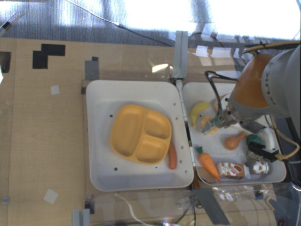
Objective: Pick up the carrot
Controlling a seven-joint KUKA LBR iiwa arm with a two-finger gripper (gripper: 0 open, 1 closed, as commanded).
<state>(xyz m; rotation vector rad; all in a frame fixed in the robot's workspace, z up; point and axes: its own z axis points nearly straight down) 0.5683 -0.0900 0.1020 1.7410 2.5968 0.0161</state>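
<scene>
1. The arm (263,86) runs off my frame at 3 o'clock, so I see only part of it.
2. It covers the right bin's (237,155) corner toward 1 o'clock.
3. The yellow fruit (198,111), at the bin's 10 o'clock, sits partly behind the gripper (212,126); I can't make out its full shape.
4. The carton (232,170) at 6 o'clock has print too small to read.
5. The green thing (254,139) at 4 o'clock is half covered; I can't name it.

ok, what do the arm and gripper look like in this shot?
Arm: rounded grey casing with a broad orange band above the wrist. Gripper: small, metallic grey with dark fittings. A thin black cable loops beside the wrist.
</scene>
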